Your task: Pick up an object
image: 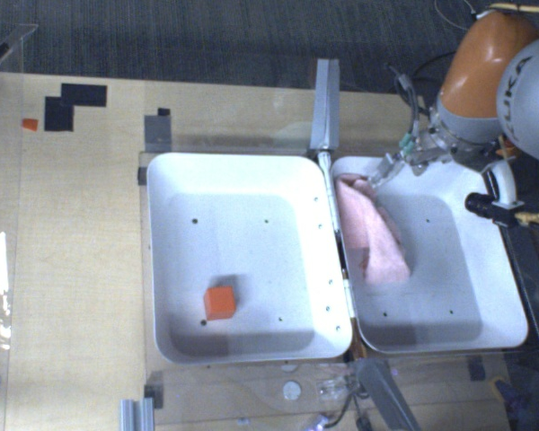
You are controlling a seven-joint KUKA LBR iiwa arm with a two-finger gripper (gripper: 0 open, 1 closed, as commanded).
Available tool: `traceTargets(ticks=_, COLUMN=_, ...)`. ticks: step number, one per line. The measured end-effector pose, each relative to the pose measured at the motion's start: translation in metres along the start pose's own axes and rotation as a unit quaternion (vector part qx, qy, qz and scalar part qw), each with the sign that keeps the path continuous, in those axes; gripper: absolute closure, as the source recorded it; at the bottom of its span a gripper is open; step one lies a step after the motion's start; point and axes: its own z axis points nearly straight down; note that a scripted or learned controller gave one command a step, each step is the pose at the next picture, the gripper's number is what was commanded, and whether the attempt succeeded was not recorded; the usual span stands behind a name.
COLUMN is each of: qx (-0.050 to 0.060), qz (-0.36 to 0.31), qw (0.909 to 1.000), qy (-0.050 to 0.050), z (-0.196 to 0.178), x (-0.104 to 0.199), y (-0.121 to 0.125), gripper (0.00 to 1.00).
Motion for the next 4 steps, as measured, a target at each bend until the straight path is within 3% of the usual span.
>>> traceTargets(ticks=1, qx=0.006, qz=-0.015, qw=0.9999, qy=0.003, z=-0.017, x=0.074, y=-0.020, gripper=0.00)
traceTargets(ticks=2, qx=0.008, qz=0.031, qw=0.9995, qy=0.003, z=0.019, x=0.024, y=-0.077, gripper=0.00)
traceTargets(ticks=3, qx=0.002, qz=-0.060, qw=0.9982, qy=0.002, z=0.077, x=-0.011, y=-0.038, gripper=0.00)
traceTargets(ticks=4, qx=0.000, qz=-0.080, qw=0.9968, qy=0.000, z=0.075, x=0.029, y=-0.054, gripper=0.00)
